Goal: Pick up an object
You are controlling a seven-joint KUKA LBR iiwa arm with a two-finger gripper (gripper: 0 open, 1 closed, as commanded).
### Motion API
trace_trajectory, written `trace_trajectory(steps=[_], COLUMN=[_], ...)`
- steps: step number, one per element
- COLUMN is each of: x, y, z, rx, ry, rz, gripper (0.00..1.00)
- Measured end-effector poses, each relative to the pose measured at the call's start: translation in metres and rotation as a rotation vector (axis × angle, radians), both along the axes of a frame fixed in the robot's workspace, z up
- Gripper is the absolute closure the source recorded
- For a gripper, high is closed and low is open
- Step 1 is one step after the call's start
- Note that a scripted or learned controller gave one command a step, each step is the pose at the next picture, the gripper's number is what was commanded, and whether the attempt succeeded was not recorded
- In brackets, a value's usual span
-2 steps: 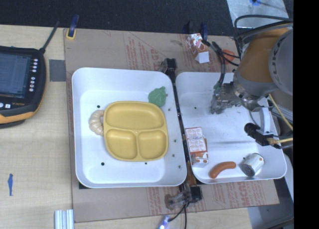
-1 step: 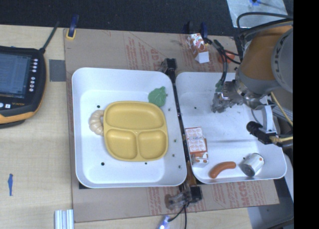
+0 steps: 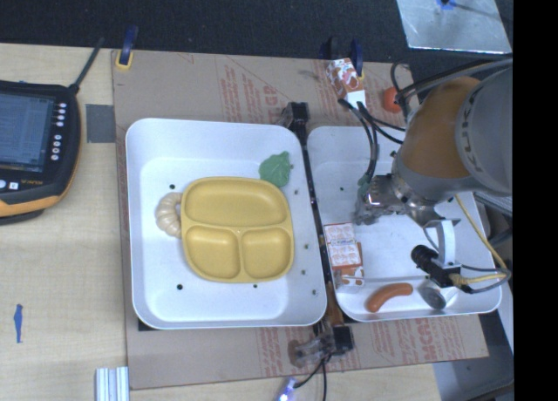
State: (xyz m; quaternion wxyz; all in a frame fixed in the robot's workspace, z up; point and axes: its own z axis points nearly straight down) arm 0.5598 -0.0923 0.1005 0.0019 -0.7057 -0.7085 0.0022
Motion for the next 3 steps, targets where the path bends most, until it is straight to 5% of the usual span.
trace_trajectory(steps=[1, 2, 3], x=[0.054, 0.084, 0.005], y=[0.054, 0.061, 0.158], z=[0.092, 0.091, 0.091], rx=[0.001, 0.000, 0.000], ry=[-0.004, -0.003, 0.000], rz=[0.001, 0.001, 0.004], gripper=[1.00, 1.00, 1.00])
